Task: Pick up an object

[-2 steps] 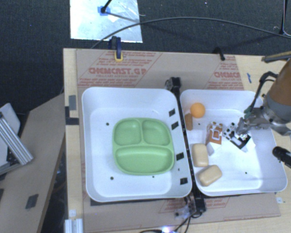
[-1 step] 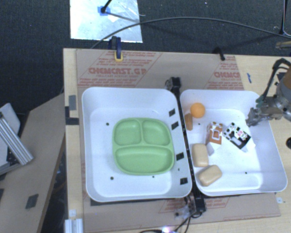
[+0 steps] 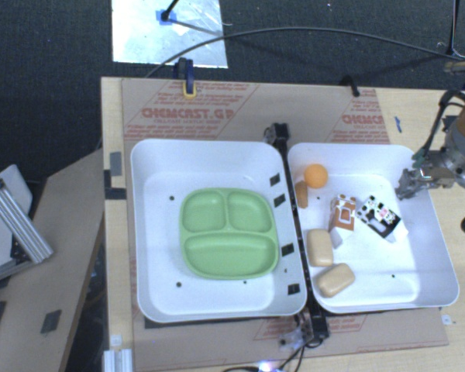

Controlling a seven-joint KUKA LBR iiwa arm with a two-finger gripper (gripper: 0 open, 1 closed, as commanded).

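Pincer (image 3: 412, 183) is hanging over the right bin's (image 3: 430, 239) far right rim, and honestly I can't tell how it's set. Objects are sitting in that bin: orange ball (image 3: 316, 176), patterned box (image 3: 344, 212), black-and-white block (image 3: 379, 217), two tan pieces (image 3: 320, 247). Green divided plate (image 3: 229, 233) is lying in the left bin (image 3: 155, 208).

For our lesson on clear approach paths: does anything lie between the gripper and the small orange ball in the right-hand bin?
Nothing visible does. The gripper sits at the right white bin's far right rim, and bare bin floor runs from it to the small orange ball. The black-and-white patterned block lies nearer the camera, off that line.
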